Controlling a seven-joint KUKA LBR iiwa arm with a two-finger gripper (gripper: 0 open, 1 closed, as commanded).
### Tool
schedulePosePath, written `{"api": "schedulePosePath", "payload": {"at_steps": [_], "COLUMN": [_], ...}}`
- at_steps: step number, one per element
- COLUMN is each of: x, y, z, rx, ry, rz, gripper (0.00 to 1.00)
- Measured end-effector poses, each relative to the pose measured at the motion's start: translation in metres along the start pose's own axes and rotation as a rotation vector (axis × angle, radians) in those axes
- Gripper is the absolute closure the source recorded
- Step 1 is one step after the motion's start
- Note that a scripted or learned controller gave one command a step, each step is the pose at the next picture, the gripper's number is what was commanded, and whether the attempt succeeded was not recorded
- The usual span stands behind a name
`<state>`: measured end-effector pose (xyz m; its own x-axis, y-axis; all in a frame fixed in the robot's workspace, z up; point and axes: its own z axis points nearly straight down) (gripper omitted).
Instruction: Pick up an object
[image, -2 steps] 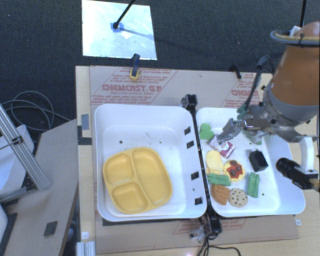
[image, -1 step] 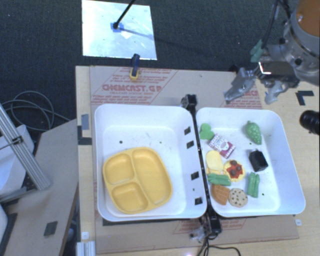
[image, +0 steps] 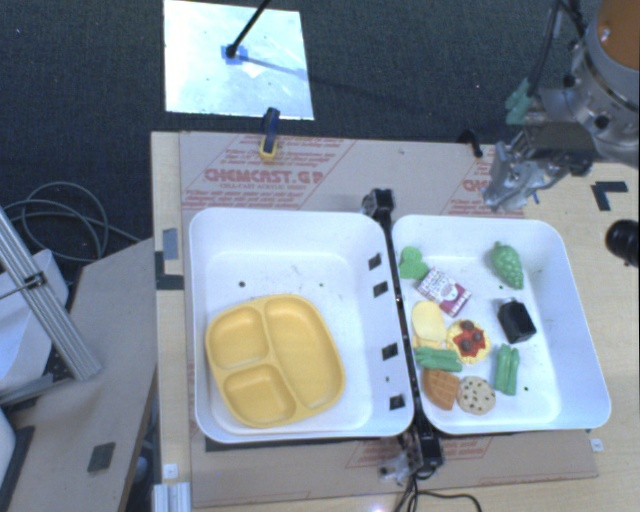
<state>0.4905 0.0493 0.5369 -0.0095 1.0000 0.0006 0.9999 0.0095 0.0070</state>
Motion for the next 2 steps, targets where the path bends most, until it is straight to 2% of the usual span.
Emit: {"api": "schedulePosePath", "payload": {"at_steps": [1,2], "x": [0.075,0.052], "y": [-0.007,-0.004], "z": [0.233,0.161], "rx": [0.021,-0.001], "ry": [-0.003,0.001], "rz": [0.001,0.01], "gripper": [1.0,1.0]}}
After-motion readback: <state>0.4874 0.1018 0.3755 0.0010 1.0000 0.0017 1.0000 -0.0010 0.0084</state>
